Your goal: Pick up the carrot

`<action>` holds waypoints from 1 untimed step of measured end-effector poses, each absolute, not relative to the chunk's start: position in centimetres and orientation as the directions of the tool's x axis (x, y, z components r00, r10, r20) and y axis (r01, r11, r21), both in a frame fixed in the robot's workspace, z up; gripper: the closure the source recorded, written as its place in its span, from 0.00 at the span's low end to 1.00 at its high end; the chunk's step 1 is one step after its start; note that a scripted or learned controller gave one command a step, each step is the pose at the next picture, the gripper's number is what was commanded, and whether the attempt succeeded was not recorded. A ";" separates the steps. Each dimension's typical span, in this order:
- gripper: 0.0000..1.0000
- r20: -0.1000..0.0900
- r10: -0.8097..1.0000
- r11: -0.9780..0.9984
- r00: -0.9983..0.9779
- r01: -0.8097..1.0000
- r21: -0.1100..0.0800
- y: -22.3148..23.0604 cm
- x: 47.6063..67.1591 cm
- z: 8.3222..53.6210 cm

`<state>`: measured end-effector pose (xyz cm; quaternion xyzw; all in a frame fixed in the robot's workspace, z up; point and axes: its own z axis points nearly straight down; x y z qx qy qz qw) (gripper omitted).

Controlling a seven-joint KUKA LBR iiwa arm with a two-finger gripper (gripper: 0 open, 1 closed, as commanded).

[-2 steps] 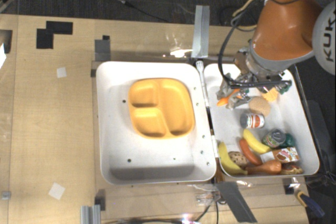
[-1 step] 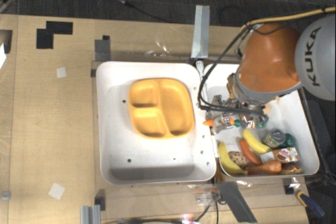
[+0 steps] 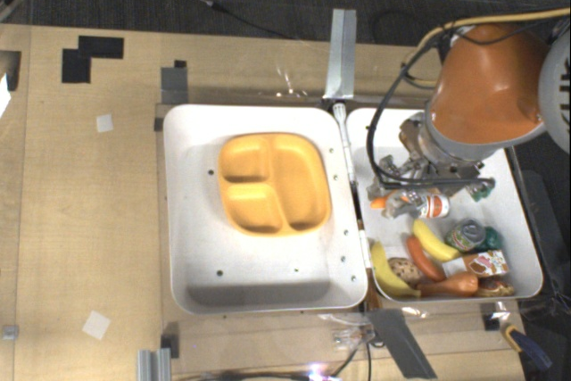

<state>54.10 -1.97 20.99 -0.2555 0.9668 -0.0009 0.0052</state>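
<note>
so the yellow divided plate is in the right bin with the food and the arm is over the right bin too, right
Not quite. The camera view shows the yellow divided plate lying in the left bin, by itself. The food, including the carrot and a banana, is in the right bin, and the arm is indeed over that right bin.

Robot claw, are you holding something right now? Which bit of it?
Cannot tell. The gripper hangs low over the right bin, just above a small can; the arm hides any grip.

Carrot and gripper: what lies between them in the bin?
Between gripper and carrot, the camera view shows a yellow banana and a red sausage.
</note>
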 end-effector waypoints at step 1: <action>1.00 -0.008 -0.394 0.919 -0.919 -0.394 -0.001 0.6 52.4 18.6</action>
